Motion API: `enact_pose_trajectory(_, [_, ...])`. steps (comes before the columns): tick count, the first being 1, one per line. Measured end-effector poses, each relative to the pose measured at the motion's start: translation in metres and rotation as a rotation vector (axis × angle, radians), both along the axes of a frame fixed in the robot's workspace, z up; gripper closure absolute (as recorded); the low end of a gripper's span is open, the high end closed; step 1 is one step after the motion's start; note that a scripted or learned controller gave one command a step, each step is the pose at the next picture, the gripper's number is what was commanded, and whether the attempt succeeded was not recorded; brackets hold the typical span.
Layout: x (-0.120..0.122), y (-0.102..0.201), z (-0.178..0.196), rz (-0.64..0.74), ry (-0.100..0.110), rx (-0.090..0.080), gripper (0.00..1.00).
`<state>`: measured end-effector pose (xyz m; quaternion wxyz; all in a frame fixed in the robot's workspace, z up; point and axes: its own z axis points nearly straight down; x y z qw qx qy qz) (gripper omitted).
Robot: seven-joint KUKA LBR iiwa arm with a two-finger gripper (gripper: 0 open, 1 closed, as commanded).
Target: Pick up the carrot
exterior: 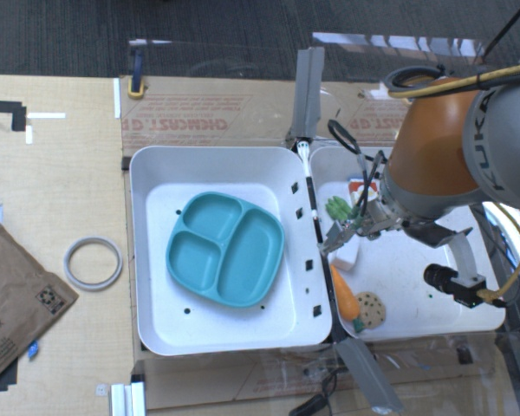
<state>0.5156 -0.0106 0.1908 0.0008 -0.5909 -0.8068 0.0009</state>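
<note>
The carrot (343, 293) is orange with a small green end. It lies in the right bin (433, 323) against that bin's left wall, near the front corner. My gripper (336, 237) hangs low over the left part of the same bin, just behind the carrot and above a white block (346, 256). The arm's grey and orange body (438, 150) covers much of the bin's back half. Nothing from the bin is seen lifted.
A round speckled cookie (369, 308) lies right beside the carrot. A green leafy toy (338, 207) sits behind the gripper. The left bin (156, 198) holds a teal divided plate (225, 248). A tape ring (93, 261) and a cardboard box (13, 297) lie on the bench at left.
</note>
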Motion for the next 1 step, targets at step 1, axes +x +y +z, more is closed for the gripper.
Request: enact_pose_trajectory(1, [-0.0007, 0.014, 0.0365, -0.022, -0.003, 0.0, 0.0])
